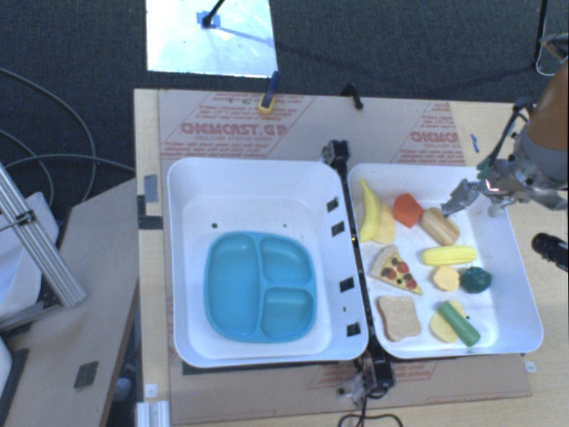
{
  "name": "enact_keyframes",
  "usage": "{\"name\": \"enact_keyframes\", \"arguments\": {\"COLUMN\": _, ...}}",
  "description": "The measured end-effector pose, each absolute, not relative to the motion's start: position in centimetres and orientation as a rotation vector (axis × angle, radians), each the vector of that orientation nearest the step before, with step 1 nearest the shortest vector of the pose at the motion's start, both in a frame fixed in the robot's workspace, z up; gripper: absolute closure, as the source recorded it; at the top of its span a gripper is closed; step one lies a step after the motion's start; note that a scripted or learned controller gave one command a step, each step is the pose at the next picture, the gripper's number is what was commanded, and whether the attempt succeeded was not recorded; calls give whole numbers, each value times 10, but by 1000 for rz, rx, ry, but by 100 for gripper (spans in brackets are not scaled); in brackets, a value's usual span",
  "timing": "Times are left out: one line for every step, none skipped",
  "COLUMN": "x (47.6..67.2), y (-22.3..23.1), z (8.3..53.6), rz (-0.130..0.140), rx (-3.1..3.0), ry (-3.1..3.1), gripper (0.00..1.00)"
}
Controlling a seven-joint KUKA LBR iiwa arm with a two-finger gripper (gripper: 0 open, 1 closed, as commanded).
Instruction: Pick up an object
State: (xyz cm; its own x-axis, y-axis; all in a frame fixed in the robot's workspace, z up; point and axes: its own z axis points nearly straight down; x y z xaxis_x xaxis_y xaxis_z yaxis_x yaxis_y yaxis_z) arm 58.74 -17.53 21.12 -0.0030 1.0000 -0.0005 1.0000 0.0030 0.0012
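While the gripper hovers empty above the bread roll, its aperture cannot be determined; approach is underway, descent comes next.

My right bin is crowded: banana, pizza slice, corn and bread lie close together, with narrow gaps. The left bin has open floor around the blue tray. A black divider stands between the bins.

Bench bears left bin, right bin.
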Motion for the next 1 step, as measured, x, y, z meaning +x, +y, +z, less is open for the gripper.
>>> {"name": "enact_keyframes", "arguments": {"x": 519, "y": -129, "z": 105, "rz": -5, "rx": 2227, "ry": 2231, "gripper": 0}}
